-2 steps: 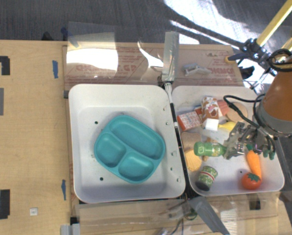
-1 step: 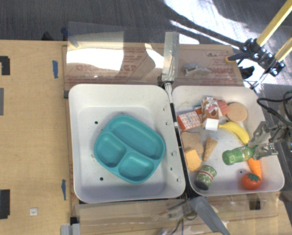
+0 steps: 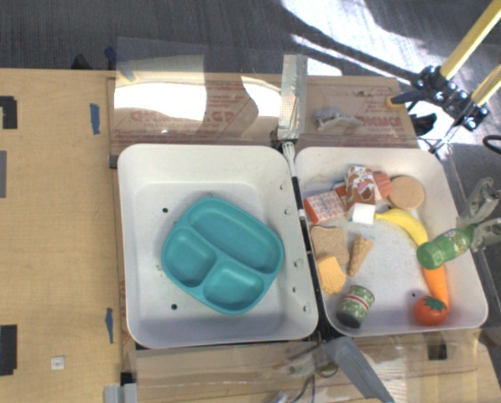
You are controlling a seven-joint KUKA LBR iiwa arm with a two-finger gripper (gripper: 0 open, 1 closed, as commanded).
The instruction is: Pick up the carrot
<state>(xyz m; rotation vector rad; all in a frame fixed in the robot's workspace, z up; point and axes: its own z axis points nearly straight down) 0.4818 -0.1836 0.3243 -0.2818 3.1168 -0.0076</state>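
The worktop (image 3: 49, 225) is a tan board filling the left and lower part of the frame, with black corner marks and bits of blue tape on it. Two shallow white bins sit on it side by side.

The left bin (image 3: 141, 183), mid-frame, holds a teal divided plate (image 3: 222, 253) lying flat and turned at an angle.

The right bin (image 3: 468, 309) holds a scatter of toy food. A banana (image 3: 404, 223) curves across its upper right part, with a round tan cookie (image 3: 407, 192) just above it. A red carton (image 3: 361, 184) and a red box (image 3: 324, 206) lie near the upper left, with a small white block (image 3: 363, 214) beside them. Crackers (image 3: 330, 259) lie along the left side, and a small can (image 3: 355, 304) lies near the bottom edge.

The carrot (image 3: 435, 277), orange with a green top, lies at the lower right of this bin, tip pointing down toward a tomato (image 3: 430, 310) that it almost touches.

Beyond the worktop, the upper frame shows dark floor (image 3: 191, 7) with bright patches of light.

The tool (image 3: 483, 229) sits at the right edge of the frame, just beside the carrot's green top; whether it is apart or together cannot be told.
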